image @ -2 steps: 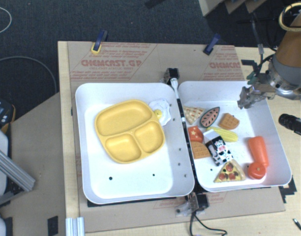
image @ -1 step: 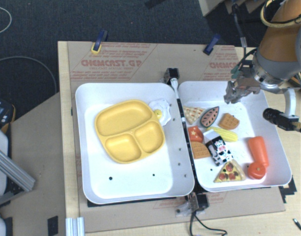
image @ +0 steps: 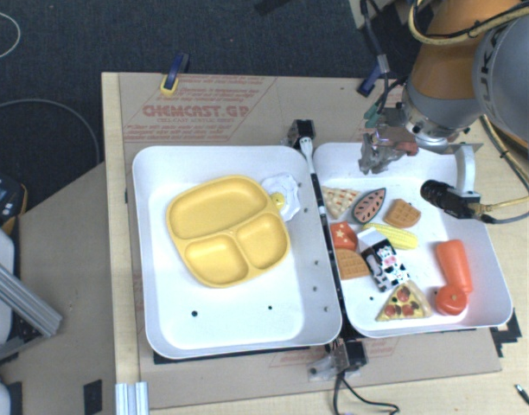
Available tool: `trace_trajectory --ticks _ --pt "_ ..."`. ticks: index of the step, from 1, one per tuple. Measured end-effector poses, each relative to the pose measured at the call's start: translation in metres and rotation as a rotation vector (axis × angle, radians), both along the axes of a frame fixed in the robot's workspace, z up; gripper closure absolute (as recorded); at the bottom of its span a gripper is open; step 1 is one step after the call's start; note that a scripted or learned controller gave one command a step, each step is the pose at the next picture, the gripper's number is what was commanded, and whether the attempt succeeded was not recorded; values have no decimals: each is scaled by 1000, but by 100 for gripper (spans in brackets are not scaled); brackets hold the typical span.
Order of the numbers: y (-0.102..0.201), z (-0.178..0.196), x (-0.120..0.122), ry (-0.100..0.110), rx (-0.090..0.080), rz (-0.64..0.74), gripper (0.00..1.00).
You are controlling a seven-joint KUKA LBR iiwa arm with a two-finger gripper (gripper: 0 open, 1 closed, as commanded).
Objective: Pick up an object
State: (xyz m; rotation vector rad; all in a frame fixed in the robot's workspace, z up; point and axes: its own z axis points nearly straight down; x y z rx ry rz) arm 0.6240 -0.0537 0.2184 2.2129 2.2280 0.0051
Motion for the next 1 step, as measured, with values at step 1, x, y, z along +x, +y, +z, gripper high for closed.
trace_trajectory --ticks 1 --pt "53 13 10 -1 1 0 100"
